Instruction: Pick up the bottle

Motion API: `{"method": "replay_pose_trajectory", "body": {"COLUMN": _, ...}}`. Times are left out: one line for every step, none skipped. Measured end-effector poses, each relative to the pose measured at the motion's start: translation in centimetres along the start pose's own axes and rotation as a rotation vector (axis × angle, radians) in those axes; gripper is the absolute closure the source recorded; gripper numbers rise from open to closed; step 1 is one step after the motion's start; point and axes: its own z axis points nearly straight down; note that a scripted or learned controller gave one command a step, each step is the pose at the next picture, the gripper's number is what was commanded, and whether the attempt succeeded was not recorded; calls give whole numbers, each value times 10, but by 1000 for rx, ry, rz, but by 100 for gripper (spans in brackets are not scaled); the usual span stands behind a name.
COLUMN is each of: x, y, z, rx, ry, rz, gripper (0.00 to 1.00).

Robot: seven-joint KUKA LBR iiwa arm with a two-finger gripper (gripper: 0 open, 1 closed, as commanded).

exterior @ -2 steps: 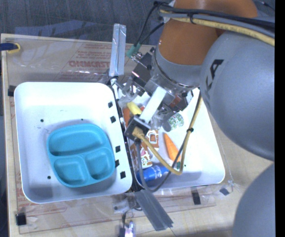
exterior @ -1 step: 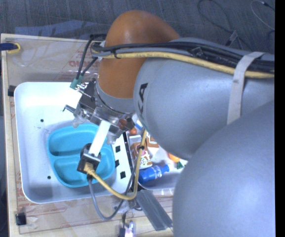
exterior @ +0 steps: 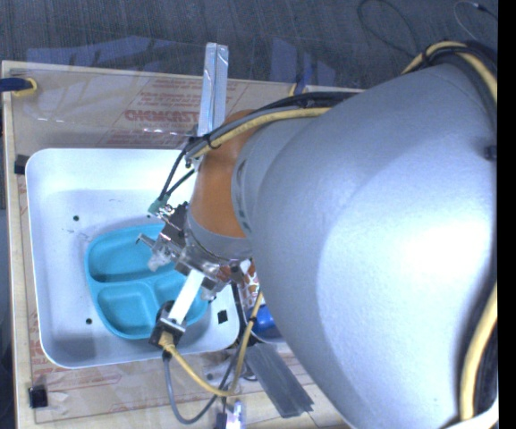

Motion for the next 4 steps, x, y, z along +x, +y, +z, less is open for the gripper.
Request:
{"method": "replay_pose_trajectory", "body": {"x": 2, "y": -3, "z": -9, "rx": 8, "ry": -4, "rz": -13, "gripper": 100}}
{"method": "replay_pose_trajectory", "body": {"x": 60, "y": -47, "z": -77, "rx": -4, "ry": 3, "rz": 440, "gripper": 100}}
{"method": "replay_pose_trajectory", "body": {"x": 91, "y": -71, "z": -197, "rx": -5, "ry": 5, "rz": 704, "gripper": 100}}
{"method": "replay_pose_trajectory", "body": {"x": 112, "y": -67, "z": -251, "rx": -2, "ry": -2, "rz": 291, "gripper": 100}}
